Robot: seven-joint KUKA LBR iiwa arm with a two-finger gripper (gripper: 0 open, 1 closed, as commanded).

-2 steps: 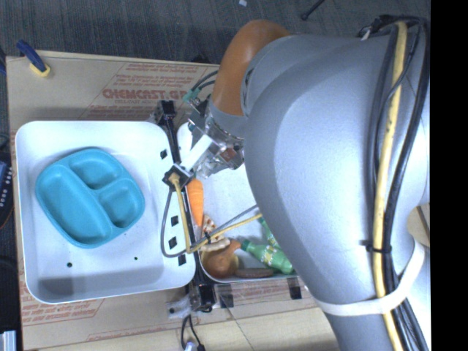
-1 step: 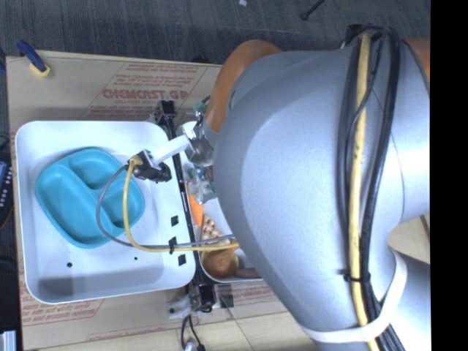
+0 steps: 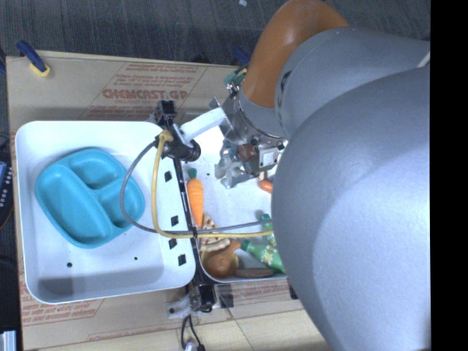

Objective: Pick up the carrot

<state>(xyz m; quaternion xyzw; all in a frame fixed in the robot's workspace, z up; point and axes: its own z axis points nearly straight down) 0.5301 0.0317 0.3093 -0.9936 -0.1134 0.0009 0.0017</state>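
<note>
Whether the fingers are apart or together cannot be told: the gripper (image 3: pixel 235 168) appears as a cluster of grey metal parts under the wrist, its tip low over the right bin (image 3: pixel 219 141), and the slanted view blurs the finger ends into the white floor. Nothing can be seen between them.

The carrot (image 3: pixel 194 196) lies in the right bin against its left wall, at about eight o'clock from the gripper tip, near it but apart. It is orange, long, running roughly twelve to six o'clock, with a bit of green at its upper end.

At six o'clock from the carrot sits a heap of other items: a brown rounded piece (image 3: pixel 219 260), a green packet (image 3: pixel 265 253) and something pale and striped that is too small to name. A small orange-red object (image 3: pixel 265 186) peeks out at four o'clock from the gripper, against the arm's grey body (image 3: pixel 358 196).

The left bin (image 3: pixel 44 269) holds a blue divided tray (image 3: pixel 84 194), at nine o'clock from the carrot and well apart. A yellow and a grey hose (image 3: pixel 155 189) loop across the divider between the bins.
</note>
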